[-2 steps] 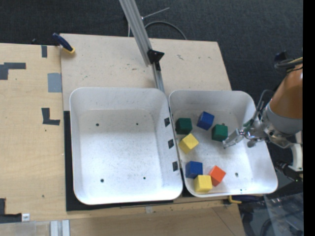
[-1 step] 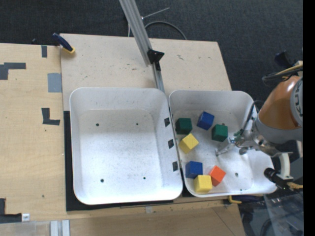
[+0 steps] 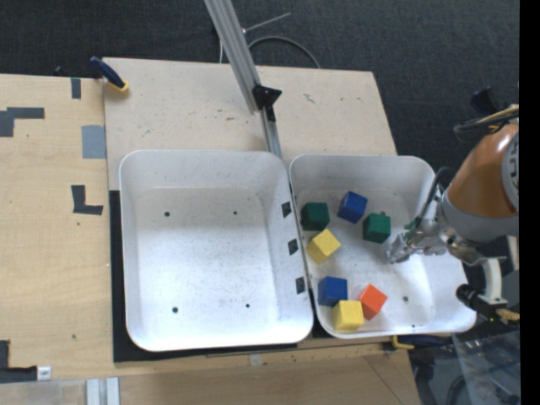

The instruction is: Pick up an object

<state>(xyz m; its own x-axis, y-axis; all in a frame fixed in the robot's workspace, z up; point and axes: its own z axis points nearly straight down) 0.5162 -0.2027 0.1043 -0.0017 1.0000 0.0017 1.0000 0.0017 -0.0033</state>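
Seven small blocks lie loose in the right bin [image 3: 422,171], and the nearest, a dark green block [image 3: 377,226], sits just beside our gripper [image 3: 403,250], up and toward the bin's middle. We cannot tell how the gripper is set, and nothing shows in its hold. An orange block [image 3: 372,299] lies nearer the front wall. The left bin [image 3: 135,175] shares the tabletop [image 3: 194,99].

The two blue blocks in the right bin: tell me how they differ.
The upper blue block sits near the bin's far side, between two green blocks; the lower blue block sits near the front, touching a yellow block. The upper one looks turned cornerwise, the lower one squarer to the bin. Both are blue and look similar in size.
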